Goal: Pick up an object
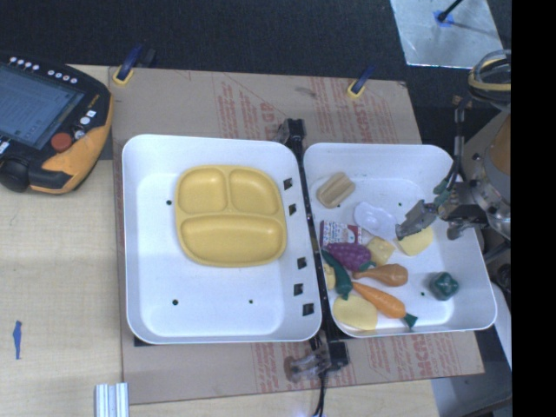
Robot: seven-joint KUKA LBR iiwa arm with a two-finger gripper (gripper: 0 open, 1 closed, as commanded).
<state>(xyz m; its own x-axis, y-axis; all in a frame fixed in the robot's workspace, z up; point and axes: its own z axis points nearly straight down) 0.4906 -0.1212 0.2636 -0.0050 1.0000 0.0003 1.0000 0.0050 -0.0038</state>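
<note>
The right white bin [382, 159] holds several toy foods: a tan bread piece [335, 189], a clear white item [375, 218], a red-and-white packet [337, 233], purple grapes [347, 254], a carrot [380, 298], a brown-orange piece [388, 274] and a dark green lump [443, 285]. My gripper [436, 224] hangs over the bin's right side, open. Its left finger [413, 223] is just above a yellow wedge [417, 242], and nothing shows between the fingers.
The left white bin [148, 302] carries a yellow divided plate [231, 214]. A teach pendant [48, 129] lies off the bench's cardboard at the far left. Clips [295, 130] join the two bins along the middle. A pale yellow disc [356, 314] sits at the right bin's front.
</note>
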